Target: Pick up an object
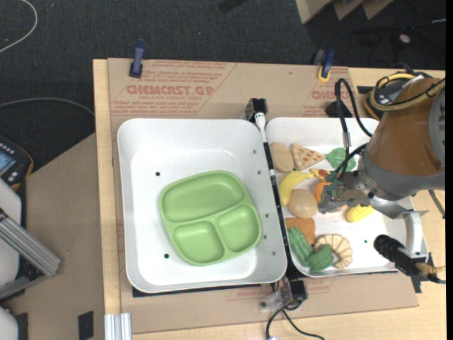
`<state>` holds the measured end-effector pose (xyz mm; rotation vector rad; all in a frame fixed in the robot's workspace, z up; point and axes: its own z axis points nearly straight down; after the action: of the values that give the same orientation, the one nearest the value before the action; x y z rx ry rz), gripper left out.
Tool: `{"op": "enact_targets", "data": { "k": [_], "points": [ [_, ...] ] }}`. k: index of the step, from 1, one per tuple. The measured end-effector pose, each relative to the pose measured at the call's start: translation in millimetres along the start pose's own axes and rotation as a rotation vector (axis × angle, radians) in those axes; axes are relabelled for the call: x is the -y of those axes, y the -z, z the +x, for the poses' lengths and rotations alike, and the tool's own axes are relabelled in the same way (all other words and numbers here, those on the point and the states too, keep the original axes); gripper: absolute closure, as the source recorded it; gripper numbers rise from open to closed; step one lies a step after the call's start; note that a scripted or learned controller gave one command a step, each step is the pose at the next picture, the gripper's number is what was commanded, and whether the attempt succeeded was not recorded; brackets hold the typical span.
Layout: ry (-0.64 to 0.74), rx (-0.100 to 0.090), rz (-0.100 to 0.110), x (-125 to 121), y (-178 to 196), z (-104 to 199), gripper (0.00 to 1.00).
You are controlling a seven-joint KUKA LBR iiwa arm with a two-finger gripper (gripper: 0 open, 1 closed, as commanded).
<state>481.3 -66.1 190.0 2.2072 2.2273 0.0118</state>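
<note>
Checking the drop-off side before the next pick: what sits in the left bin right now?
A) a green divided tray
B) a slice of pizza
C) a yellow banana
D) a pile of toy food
A: the left bin holds the green divided tray, lying flat with its three compartments facing up, while the toy food lies in the right bin.

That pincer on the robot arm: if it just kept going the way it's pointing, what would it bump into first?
Probably the beige potato-like piece, which lies just left of the pincer in the right bin. It may be angled downward instead, and depth is unclear from above.
</note>
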Motion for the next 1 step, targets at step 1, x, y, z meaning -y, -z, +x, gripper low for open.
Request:
{"op": "enact_targets", "data": {
  "k": [1],
  "points": [
    [0.000, -0.001, -0.001, -1.1, 85.7, 57.6, 1.00]
  ]
}}
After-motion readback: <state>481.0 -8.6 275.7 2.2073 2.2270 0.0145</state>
